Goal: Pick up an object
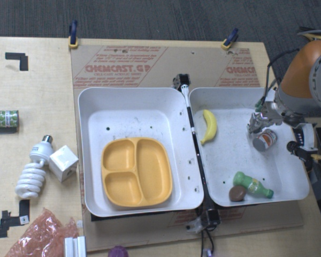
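A small can (265, 140) with a red and white label is lying in the right-hand bin (289, 191), directly under the gripper (260, 121), which is hanging just above it and seems to be touching its top. Whether the gripper is clamping the can cannot be told. A banana (208, 125) is lying to the gripper's left, and a green bottle (252, 185) below it with a brown lump (237, 194). The pick appears to be at the grasp; lifting remains.
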